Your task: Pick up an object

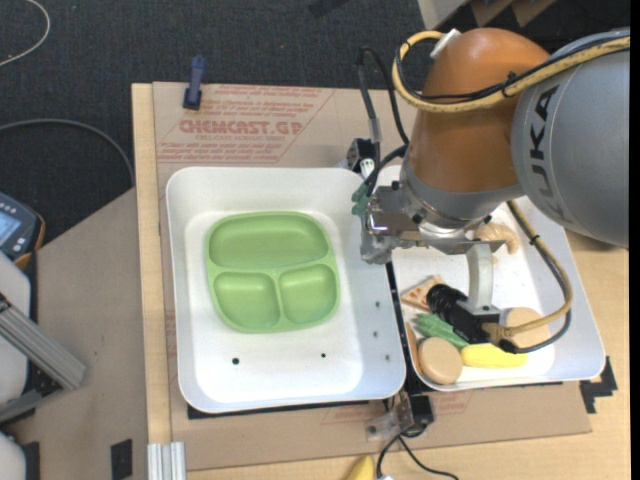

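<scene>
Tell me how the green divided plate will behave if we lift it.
The green divided plate looks like stiff moulded plastic, so probably rigid and light. It lies flat on the left bin floor, so it should slide rather than roll or tip. Its smooth, low rim likely offers little to pinch.

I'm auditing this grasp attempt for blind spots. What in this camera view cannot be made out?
Camera view:
- Right bin: its far part lies under the arm.
- Pale object: partly under the wrist, kind unclear.
- Green item: crowded beside the tan disc, too small to identify.
- Device: cut off by the left edge.
- Board: its finer print is too small to read.
</scene>
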Controlling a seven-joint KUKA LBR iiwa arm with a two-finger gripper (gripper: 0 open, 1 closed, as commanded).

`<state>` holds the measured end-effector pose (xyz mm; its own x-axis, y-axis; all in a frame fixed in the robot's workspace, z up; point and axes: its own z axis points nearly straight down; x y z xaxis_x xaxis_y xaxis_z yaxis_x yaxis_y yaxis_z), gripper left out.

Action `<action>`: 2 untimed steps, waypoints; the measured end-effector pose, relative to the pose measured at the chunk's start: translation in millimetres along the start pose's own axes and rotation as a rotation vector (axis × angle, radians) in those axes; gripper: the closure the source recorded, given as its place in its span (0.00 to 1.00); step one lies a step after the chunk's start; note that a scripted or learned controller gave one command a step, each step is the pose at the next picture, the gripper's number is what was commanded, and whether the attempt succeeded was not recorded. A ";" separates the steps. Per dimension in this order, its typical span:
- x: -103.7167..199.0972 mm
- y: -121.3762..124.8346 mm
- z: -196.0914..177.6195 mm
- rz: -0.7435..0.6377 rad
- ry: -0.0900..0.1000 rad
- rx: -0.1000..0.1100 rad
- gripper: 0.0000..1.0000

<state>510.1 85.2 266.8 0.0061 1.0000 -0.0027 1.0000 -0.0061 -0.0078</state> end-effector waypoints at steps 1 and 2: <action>8.9 15.5 134.7 -0.005 0.001 0.004 1.00; -81.6 14.0 -38.5 0.003 0.000 -0.027 1.00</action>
<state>523.9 3.6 305.4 0.0095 1.0000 -0.0023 0.9998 -0.0095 0.0189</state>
